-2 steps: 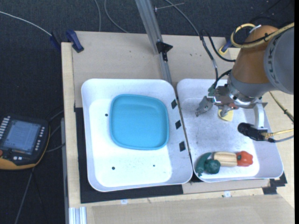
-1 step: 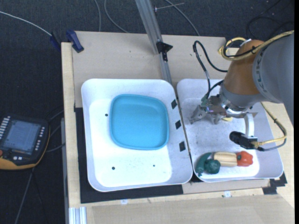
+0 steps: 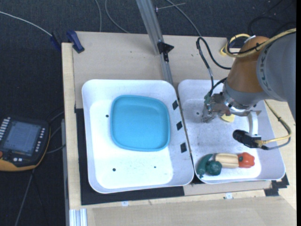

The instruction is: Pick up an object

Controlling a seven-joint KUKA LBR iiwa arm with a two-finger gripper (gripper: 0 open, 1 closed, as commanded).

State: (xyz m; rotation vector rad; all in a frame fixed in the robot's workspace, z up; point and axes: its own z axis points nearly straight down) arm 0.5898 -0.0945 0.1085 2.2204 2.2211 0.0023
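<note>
gripper [image 3: 210, 111] low at right bin [image 3: 197, 140] far edge | jaw state unclear | toy [image 3: 228, 161] at near edge | shift there, descend centred

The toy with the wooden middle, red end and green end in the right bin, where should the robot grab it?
Probably the wooden middle of the toy, coming straight down. It lies flat along the near wall of the right bin, so the fingers should close across its narrow width. The rounder ends would likely slip.

robotics lab | teach pendant [image 3: 21, 142] on dark carpet | loose cables [image 3: 117, 4]
</note>
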